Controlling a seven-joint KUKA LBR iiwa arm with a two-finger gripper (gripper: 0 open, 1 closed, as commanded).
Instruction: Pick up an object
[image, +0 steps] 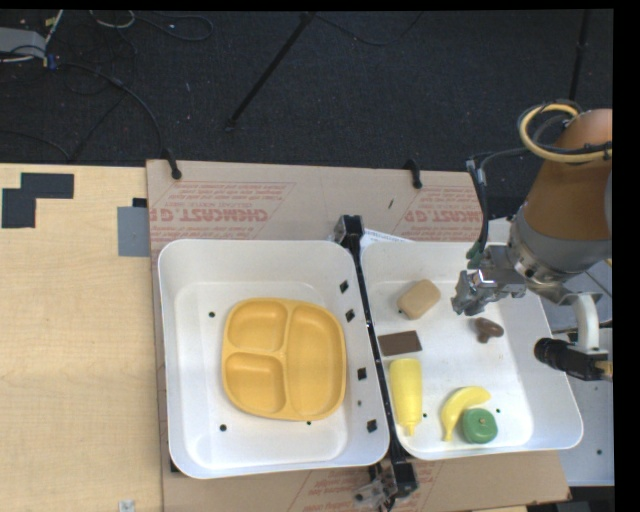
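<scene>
Gripper (476, 291), finger state unreadable, hangs over right bin (560, 440); small brown lump (488, 328) lies just near-right, tan block (420, 298) left.

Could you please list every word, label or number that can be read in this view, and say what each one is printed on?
"CHEMCAST G.P": printed in red, upside down, on the brown cardboard sheet behind the left bin.
A second red print of the same kind stands on the cardboard behind the right bin, but is too blurred to read for certain.
A faint red print at the cardboard's front edge is too small to read.
</scene>
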